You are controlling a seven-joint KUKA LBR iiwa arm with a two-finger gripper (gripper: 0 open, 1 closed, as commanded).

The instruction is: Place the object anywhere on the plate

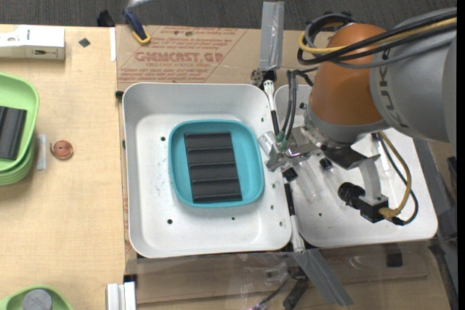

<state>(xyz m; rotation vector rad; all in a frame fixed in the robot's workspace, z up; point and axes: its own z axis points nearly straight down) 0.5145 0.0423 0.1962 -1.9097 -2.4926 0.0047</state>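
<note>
Dark ridged object (212,166) on teal plate (179,178), left of jaws (280,154).

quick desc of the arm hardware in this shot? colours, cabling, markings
Grey KUKA arm with a rounded orange band above the wrist and part of dark lettering on the grey casing. Black and yellow cables loop over the band; another yellow-and-black cable hangs below the wrist. The tool is a small metallic assembly with thin wires running to it.

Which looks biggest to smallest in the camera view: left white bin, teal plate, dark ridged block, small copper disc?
1. Left white bin
2. Teal plate, lying inside the bin
3. Dark ridged block, lying on the plate
4. Small copper disc on the bench left of the bin
</note>
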